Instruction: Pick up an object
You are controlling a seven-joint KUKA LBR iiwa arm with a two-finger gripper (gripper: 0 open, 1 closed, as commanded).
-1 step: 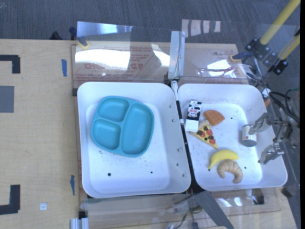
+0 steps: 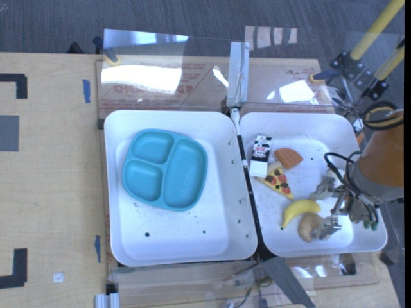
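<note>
The right bin (image 2: 334, 128) holds several small toys. A yellow banana (image 2: 299, 211) lies near its front, with a brown rounded piece (image 2: 309, 227) just below it. Further back lie a pizza slice (image 2: 277, 180), an orange waffle-like piece (image 2: 288, 158), a black-and-white box (image 2: 261, 147) and a white block (image 2: 258, 168). My gripper (image 2: 329, 206) is low over the bin's front right, just right of the banana's tip. It stands open, one finger (image 2: 325, 187) toward the back and the other (image 2: 332, 226) beside the brown piece. Nothing sits between them.
The left bin (image 2: 128, 236) carries a blue divided plate (image 2: 165, 169). A clear panel and a metal post (image 2: 238, 72) stand behind the bins. The orange-banded arm (image 2: 382, 156) covers the right bin's right edge. Yellow rods (image 2: 379, 24) cross the far right corner.
</note>
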